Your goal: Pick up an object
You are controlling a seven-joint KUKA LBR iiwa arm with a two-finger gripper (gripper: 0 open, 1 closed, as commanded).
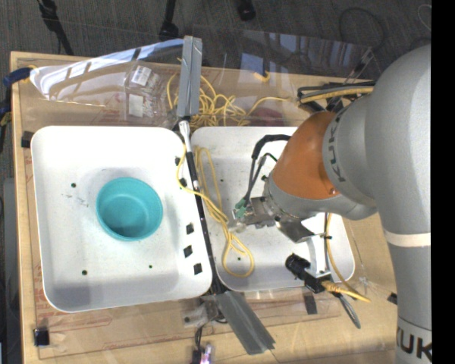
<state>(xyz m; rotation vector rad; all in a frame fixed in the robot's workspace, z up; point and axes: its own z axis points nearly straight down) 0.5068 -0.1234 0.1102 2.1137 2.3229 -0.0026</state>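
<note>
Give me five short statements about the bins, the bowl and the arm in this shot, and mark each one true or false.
1. A teal bowl sits in the left bin. True.
2. The bowl lies upside down. False: its opening faces up.
3. The arm is over the right bin. True.
4. The orange band is over the left bin. False: it is above the right bin.
5. Yellow cable lies in the right bin. True.
</note>
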